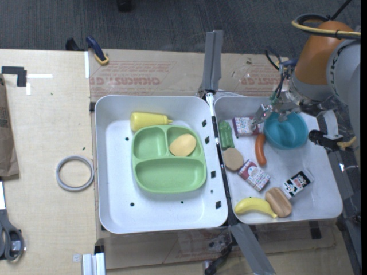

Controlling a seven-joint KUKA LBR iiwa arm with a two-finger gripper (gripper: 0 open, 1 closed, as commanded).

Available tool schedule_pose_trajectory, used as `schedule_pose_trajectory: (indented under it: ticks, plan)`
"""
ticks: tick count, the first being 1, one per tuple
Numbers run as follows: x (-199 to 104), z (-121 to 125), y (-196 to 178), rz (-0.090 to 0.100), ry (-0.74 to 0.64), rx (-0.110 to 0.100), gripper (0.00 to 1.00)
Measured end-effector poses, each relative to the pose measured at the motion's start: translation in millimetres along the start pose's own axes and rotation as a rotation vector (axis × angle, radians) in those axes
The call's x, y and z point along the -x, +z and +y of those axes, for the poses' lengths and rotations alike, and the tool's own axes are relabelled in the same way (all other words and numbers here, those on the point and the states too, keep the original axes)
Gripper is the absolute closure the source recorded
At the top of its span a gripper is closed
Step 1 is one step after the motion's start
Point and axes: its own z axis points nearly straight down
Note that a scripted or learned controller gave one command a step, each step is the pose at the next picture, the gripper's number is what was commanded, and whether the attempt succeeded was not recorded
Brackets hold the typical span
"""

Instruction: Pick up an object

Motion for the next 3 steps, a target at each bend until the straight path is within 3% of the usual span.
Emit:
schedule_pose_trajectory:
  ticks: [1, 2, 3]
  plan:
    - [-43.8, -28.1, 14.7, 0.001, -0.124, -0.008, 0.0]
    - [-41.3, -29.4, 6.0, 0.001, -0.117, -0.01, 1.0]
    - [-41.3, -28.4, 5.4, 0.0, -0.119, -0.007, 0.0]
